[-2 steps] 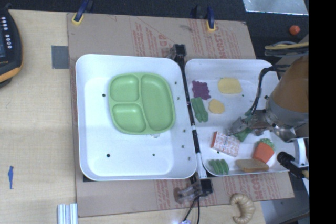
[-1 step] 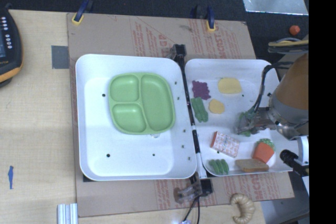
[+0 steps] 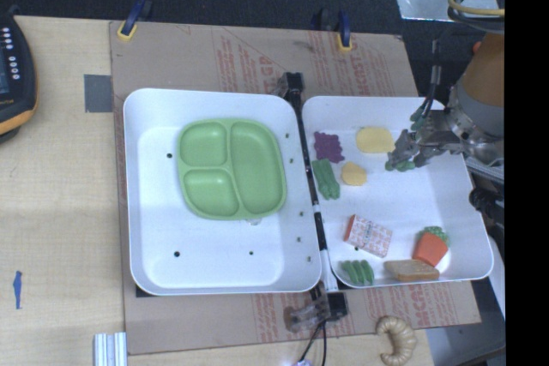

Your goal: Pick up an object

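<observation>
The right bin (image 3: 446,193) holds several toy foods: a purple grape bunch (image 3: 328,146), a pale yellow piece (image 3: 375,139), a smaller yellow piece (image 3: 353,175), a green pickle (image 3: 325,179), a red-and-white packet (image 3: 369,236), an orange carrot (image 3: 431,246), a tan bread slice (image 3: 412,271) and green beans (image 3: 358,272). My gripper (image 3: 401,159) hangs low over the upper right part of this bin, just right of the pale yellow piece and apart from it. A small dark green shape sits at its tip; whether that is a held thing is unclear.
The left bin (image 3: 154,253) holds a green divided plate (image 3: 232,167). A tan curled piece (image 3: 396,339) lies outside the bins at the front. A black divider with clips (image 3: 307,184) runs between the bins. The arm's grey body (image 3: 480,124) overhangs the right bin's far right edge.
</observation>
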Robot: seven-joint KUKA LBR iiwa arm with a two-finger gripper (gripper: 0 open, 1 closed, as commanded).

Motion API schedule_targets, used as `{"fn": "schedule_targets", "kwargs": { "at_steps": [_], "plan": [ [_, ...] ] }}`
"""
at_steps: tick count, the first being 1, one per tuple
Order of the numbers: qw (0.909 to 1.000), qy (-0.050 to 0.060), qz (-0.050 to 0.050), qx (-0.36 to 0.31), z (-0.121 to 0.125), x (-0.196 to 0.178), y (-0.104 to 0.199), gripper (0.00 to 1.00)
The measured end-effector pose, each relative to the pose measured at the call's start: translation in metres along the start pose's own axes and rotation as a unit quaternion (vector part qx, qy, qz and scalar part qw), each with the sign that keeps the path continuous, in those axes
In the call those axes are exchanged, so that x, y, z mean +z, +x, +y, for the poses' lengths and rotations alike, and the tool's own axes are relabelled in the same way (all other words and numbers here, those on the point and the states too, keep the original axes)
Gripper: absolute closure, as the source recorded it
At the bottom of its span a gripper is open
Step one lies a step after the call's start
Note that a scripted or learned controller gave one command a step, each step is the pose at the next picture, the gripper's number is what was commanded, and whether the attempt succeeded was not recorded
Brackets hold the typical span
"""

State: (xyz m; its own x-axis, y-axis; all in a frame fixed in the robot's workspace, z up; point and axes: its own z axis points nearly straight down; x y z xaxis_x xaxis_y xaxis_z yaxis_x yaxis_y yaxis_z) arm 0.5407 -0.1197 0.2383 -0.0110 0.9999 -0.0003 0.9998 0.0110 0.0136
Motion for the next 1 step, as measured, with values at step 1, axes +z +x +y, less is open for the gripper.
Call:
{"fn": "schedule_targets", "kwargs": {
  "at_steps": [1],
  "plan": [
    [1.0, 0.005, 0.0, 0.0, 0.0911, 0.0291, 0.0468, 1.0]
  ]
}}
